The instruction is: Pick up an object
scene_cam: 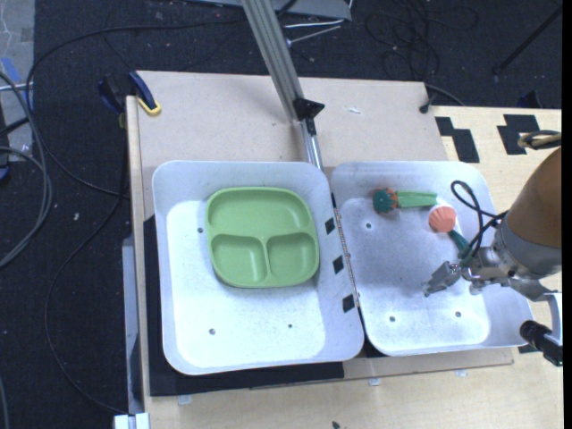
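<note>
In the right bin (393, 329), near the far wall, lies a green stick toy (407, 200) with a teal and orange head at its left end. Just right of it sits an orange-pink ball (441, 219) on a short teal stem. My gripper (441, 281) hangs low over the bin floor, below and a little in front of the ball and apart from both toys. Nothing shows in the gripper. The grey arm comes in from the right edge.
A green divided plate (264, 238) lies in the left bin (188, 329). A black cable loop (466, 197) trails from the wrist over the right bin's far corner. A slanted metal pole (279, 52) stands behind the bins.
</note>
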`<state>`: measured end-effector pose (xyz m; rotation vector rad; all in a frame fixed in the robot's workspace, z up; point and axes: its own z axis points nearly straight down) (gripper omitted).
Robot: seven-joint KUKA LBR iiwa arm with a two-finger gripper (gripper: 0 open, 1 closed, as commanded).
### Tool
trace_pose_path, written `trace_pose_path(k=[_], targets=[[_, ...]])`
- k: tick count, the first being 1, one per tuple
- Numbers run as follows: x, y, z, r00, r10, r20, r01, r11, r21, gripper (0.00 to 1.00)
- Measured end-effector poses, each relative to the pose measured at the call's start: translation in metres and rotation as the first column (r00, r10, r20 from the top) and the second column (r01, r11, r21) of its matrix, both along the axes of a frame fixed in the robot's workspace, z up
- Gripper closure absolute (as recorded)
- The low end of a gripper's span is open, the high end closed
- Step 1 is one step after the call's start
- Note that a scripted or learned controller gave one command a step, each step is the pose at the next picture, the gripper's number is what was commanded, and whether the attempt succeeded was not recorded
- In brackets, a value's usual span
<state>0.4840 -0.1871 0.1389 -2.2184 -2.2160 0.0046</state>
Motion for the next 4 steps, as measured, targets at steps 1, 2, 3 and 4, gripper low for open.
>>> trace_pose_path(k=[1,2,3,4], targets=[[0.001,0.000,-0.047,1.000,0.000,0.009,0.000,1.000,-0.004,0.00],[0.003,-0.001,-0.033,1.000,-0.002,0.015,0.002,1.000,-0.007,1.00],[-0.003,-0.008,0.024,1.000,-0.001,0.011,0.001,1.000,-0.005,1.00],[0.004,-0.003,0.071,1.000,0.004,0.012,-0.004,1.000,-0.004,1.00]])
